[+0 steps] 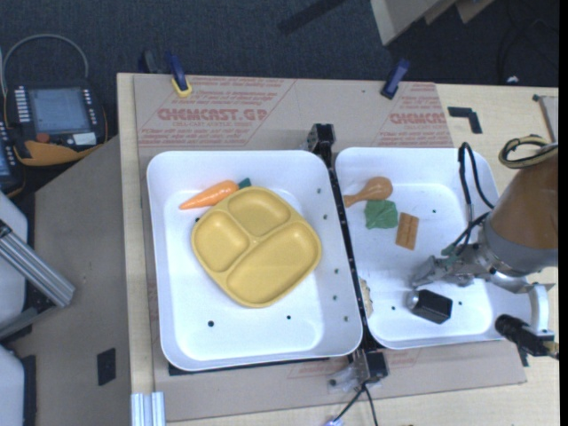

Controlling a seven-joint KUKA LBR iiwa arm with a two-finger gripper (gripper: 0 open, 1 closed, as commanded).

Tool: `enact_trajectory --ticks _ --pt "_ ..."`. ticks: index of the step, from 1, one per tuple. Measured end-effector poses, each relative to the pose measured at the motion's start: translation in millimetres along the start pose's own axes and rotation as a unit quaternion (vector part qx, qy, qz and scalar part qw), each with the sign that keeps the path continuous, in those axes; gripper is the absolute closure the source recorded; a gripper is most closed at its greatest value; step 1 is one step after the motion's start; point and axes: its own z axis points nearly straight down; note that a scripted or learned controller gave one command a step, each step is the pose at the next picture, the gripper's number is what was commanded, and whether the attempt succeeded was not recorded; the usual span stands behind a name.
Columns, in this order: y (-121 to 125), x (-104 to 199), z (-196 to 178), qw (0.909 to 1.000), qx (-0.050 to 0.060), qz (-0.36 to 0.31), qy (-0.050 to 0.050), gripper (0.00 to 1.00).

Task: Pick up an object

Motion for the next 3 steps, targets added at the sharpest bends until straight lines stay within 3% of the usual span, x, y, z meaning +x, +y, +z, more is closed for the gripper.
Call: enact_trajectory --ticks 1,3 --pt "0.8 -0.3 -12.1 1.0 -0.002 0.0 -0.001 1.0" --pt "5.0 6.2 -130.8 1.0 -0.005 -0.002 -0.002 1.0"
